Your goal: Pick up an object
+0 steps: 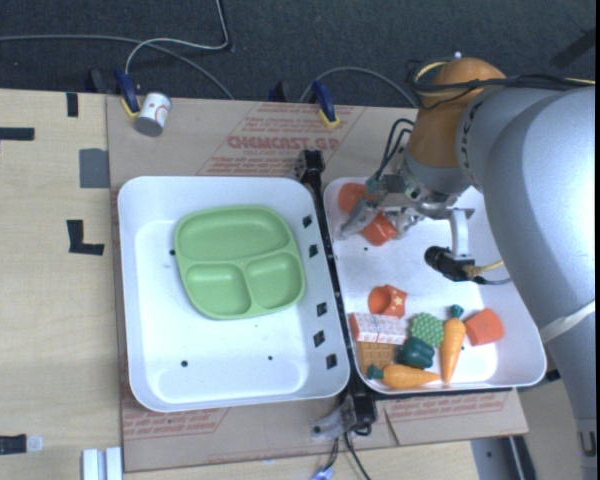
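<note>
pincer [373, 218] low in the far part of the right shallow white bin [510, 363], fingers closed around a small orange-red plastic toy [379, 231]. nearer in the same bin: orange toy carrots [450, 348], a green toy vegetable [426, 327]. in the left white bin [145, 268], a green divided plastic plate [242, 261].

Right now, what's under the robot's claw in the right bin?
Two orange-red toys lie under the gripper in the right bin. Its metal parts cover some of them, so their shapes are unclear.
</note>
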